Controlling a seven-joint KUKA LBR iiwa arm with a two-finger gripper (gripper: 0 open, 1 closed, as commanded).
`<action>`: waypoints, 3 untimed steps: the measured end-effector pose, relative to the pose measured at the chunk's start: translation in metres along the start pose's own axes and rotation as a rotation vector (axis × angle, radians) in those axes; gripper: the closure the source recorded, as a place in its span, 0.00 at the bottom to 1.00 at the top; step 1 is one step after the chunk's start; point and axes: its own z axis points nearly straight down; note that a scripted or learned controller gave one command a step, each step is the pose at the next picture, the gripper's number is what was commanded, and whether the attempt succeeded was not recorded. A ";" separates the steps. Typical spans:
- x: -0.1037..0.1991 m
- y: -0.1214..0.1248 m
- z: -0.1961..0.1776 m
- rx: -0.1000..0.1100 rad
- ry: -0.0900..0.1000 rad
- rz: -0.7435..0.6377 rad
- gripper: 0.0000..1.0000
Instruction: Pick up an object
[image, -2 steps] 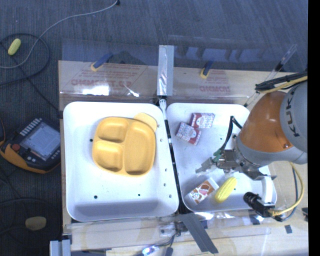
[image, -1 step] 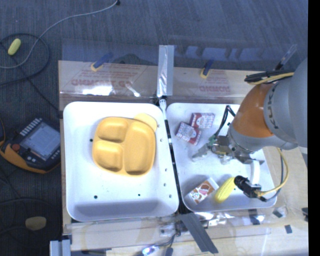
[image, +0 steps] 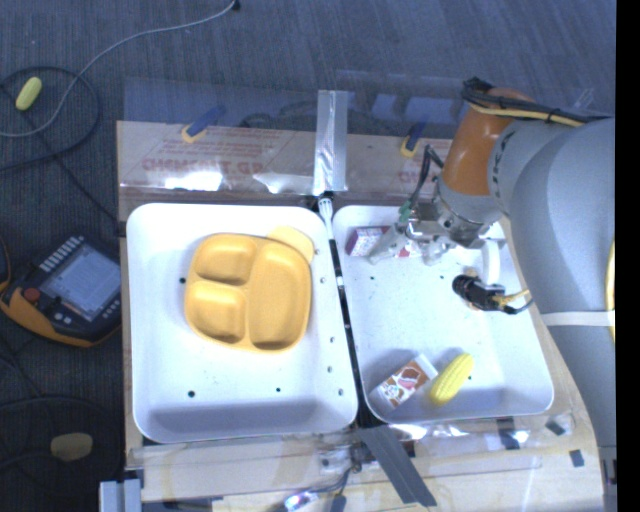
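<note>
Jaws spread, nothing between, just beside small red-and-white box (image: 368, 241).

Faint red lettering on the cardboard (image: 215, 155) cannot be read.

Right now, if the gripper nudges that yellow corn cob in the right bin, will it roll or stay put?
The corn cob looks rounded and tapered, so it would probably roll in a curve. It touches the small carton, which may block it that way.

Yellow plastic corn cob (image: 451, 377) lies tilted near right bin's front edge, touching a small red-and-white packet (image: 404, 383). Second red-and-white carton (image: 368, 241) lies at rear left corner.
</note>
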 end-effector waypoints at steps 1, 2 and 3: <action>-0.031 -0.020 -0.001 -0.017 -0.002 -0.020 0.00; -0.045 0.005 -0.052 -0.012 0.002 -0.004 0.00; -0.091 0.006 -0.023 -0.007 0.008 -0.130 0.00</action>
